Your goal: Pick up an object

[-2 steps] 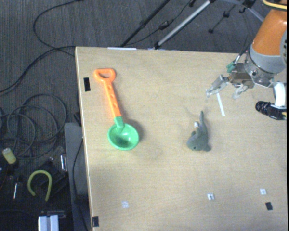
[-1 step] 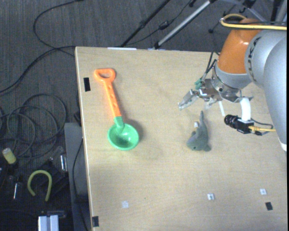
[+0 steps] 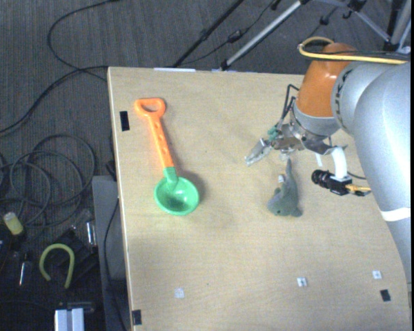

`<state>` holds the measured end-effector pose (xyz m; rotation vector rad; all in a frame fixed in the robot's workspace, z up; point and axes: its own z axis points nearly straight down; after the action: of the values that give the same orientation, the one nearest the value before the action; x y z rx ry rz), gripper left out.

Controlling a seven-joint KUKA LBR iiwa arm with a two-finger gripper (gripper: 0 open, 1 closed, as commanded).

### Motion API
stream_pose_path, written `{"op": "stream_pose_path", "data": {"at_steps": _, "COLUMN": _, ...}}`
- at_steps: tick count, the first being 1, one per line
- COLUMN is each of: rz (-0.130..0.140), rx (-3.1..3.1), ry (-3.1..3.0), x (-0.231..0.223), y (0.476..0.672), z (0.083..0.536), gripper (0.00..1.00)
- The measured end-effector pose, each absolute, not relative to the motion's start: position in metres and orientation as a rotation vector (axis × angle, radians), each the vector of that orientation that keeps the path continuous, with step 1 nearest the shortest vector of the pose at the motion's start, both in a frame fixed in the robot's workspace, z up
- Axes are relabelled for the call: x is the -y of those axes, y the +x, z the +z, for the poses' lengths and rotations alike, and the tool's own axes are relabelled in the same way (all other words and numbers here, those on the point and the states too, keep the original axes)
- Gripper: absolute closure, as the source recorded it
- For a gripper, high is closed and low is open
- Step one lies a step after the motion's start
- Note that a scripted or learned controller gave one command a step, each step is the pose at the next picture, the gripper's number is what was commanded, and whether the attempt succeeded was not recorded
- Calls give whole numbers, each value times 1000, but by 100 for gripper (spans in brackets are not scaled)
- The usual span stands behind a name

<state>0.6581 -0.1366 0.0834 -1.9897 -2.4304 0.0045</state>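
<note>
- Sizing up the scoop (image 3: 167,164) as the pick target: orange handle with a loop at the far end, green round bowl at the near end, looks like moulded plastic.
- My read: light, stiff, somewhat slick. Nothing fragile about it.
- Best hold is probably across the straight orange handle, near its middle. It is narrow enough for two fingers and close to the balance point. The bowl looks too wide and rounded, likely to slip out.
- Scoop lies flat on the board (image 3: 214,281), near its left edge, handle pointing toward the far left corner, bowl toward the middle of that edge.
- Gripper (image 3: 270,147) sits over the right half of the board, well apart from the scoop. Fingers point left, spread slightly, nothing between them.
- Small grey object (image 3: 285,202) lies just on the near side of the gripper, on the board. Dull, irregular, maybe soft; shape too small to tell. Closer option, but harder to judge a grip on.
- Arm (image 3: 372,123) comes in from the right edge, orange band above the wrist.
</note>
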Motion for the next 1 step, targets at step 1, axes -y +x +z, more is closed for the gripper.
{"op": "stream_pose_path", "data": {"at_steps": 1, "rz": 0, "rx": 2668, "ry": -1654, "x": 143, "y": 574, "z": 83, "gripper": 0}}
